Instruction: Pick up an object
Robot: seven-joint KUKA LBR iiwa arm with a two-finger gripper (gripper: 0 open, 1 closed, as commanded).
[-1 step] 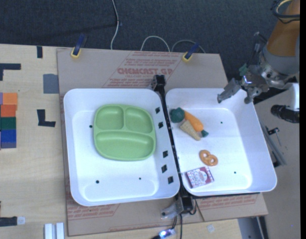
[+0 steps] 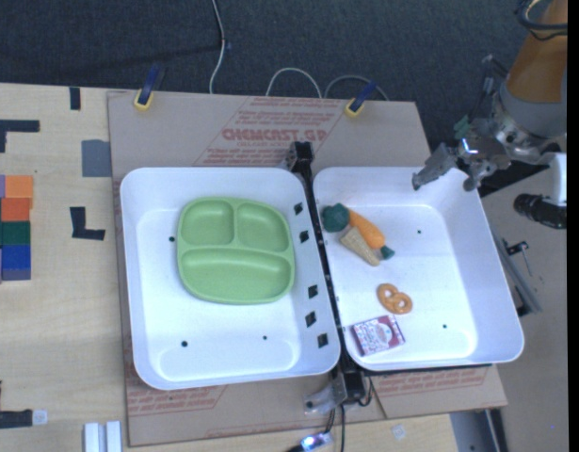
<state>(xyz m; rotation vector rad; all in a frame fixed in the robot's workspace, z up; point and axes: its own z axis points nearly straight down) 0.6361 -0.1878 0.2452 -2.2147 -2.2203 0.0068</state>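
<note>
The tool (image 2: pixel 449 169) hangs over the upper right corner of the right bin (image 2: pixel 487 243), its two fingers spread apart and grasping nothing. Below and to its left in that bin lie the loose things — a carrot (image 2: pixel 364 226) touching a green vegetable (image 2: pixel 335 217), with a cone-shaped wafer (image 2: pixel 361 246) just beside them. Further down from the tool sit a pretzel (image 2: pixel 394 298) and a small red-and-white packet (image 2: pixel 377 334). Well to the tool's left, the left bin (image 2: pixel 148 281) holds a green divided plate (image 2: pixel 236 250). Both bins rest on a cardboard-covered surface (image 2: pixel 270 130).
</note>
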